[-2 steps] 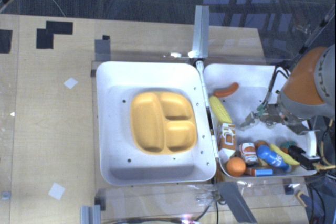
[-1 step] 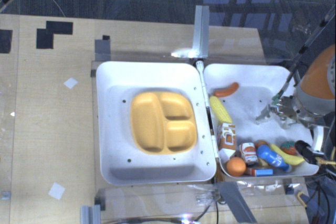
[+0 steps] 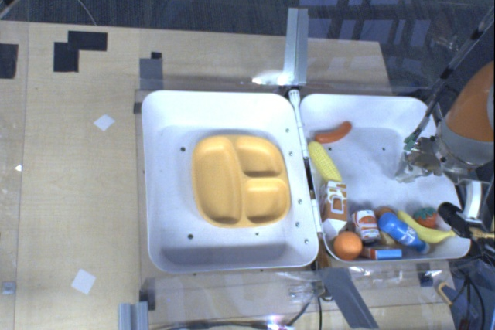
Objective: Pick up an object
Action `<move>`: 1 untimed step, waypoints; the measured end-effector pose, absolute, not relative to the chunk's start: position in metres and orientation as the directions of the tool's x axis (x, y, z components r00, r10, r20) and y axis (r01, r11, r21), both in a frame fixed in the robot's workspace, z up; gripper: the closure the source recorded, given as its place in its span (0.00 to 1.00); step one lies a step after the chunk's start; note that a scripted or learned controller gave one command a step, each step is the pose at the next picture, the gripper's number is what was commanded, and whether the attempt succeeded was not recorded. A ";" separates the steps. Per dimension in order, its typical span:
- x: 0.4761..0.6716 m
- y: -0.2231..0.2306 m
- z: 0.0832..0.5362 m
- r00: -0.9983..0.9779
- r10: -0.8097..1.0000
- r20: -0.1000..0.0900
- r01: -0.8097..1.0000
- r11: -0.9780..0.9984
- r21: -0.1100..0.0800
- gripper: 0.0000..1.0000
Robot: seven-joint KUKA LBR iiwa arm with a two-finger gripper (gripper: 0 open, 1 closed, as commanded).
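Behind the banana (image 3: 424,230), a half-hidden red item (image 3: 424,216).

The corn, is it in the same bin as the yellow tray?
No, the corn lies in the right bin, and the yellow tray sits in the left bin.

Right bin (image 3: 363,106) middle bare, food pile (image 3: 379,232) crowding near edge, corn (image 3: 324,161) lining left wall
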State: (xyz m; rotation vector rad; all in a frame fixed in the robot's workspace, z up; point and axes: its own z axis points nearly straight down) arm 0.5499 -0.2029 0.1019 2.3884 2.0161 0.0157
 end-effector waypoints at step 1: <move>0.517 -0.195 0.121 0.330 0.944 0.001 0.944 -0.330 0.003 1.00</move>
